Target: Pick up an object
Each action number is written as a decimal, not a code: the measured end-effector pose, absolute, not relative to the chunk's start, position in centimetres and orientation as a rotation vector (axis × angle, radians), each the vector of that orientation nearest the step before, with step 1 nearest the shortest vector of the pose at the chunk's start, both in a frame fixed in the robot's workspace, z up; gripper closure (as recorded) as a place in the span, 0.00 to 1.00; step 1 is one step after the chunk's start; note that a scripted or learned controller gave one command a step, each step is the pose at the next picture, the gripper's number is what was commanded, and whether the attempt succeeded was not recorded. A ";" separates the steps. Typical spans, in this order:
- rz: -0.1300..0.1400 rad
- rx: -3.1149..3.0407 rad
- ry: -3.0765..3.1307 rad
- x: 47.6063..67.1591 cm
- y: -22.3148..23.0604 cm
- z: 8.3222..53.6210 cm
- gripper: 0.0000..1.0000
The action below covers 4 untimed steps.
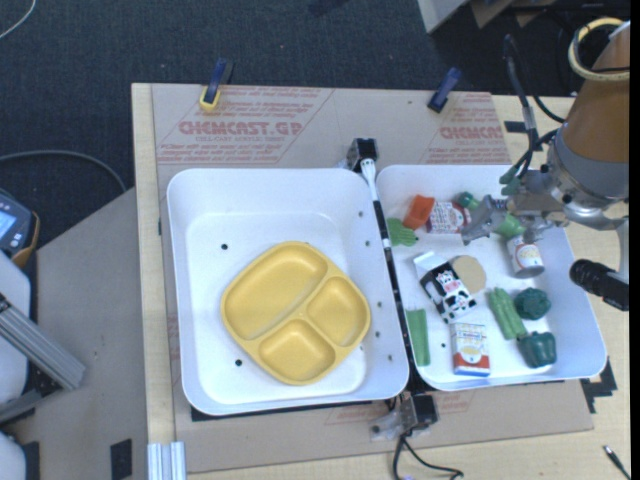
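Left bin (190, 208): one yellow divided tray (296, 313), three compartments, lying flat near the middle. All other positions noted relative to this tray. Black clamp (362, 152) sits above and right of the tray, at the top of the seam where the two bins meet. Right bin (590, 343), right of the tray, holds the pickable clutter: a green piece (401, 232) just past the seam, an orange-red block (420, 210) beside it, a long green strip (417, 335) lower down along the seam, a black-and-white cow-patterned carton (449, 288), a small red-and-white box (470, 348) below that, a green stick (504, 313), two dark green vegetable shapes (533, 303) and a small can (527, 258) farthest from the tray. End effector (500, 218) hangs low over the upper part of the right bin, far right of the tray, above the bottle-like item (447, 218) and the can. Cannot tell how wide its fingers stand; nothing visibly gripped. Judgement: approach step, grasp not yet made. Next move calls for settling on one item, likely one near the end effector, lining up over it, descending without nudging neighbours, then closing and lifting.
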<state>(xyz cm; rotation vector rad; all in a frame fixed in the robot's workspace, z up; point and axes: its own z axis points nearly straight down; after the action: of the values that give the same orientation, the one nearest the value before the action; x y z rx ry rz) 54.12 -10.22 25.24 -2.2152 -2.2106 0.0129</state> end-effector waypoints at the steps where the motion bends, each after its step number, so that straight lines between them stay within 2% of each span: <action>1: 0.001 -2.220 -2.220 54.3 -10.2 25.8 0.00; 2: 0.008 -2.216 -2.216 54.5 -10.0 19.5 0.00; 4: 0.002 -2.220 -2.219 55.1 -9.1 8.9 0.00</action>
<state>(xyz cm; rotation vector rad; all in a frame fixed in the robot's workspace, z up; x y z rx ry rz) 55.07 -9.07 8.89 -2.2195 -2.2192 0.0016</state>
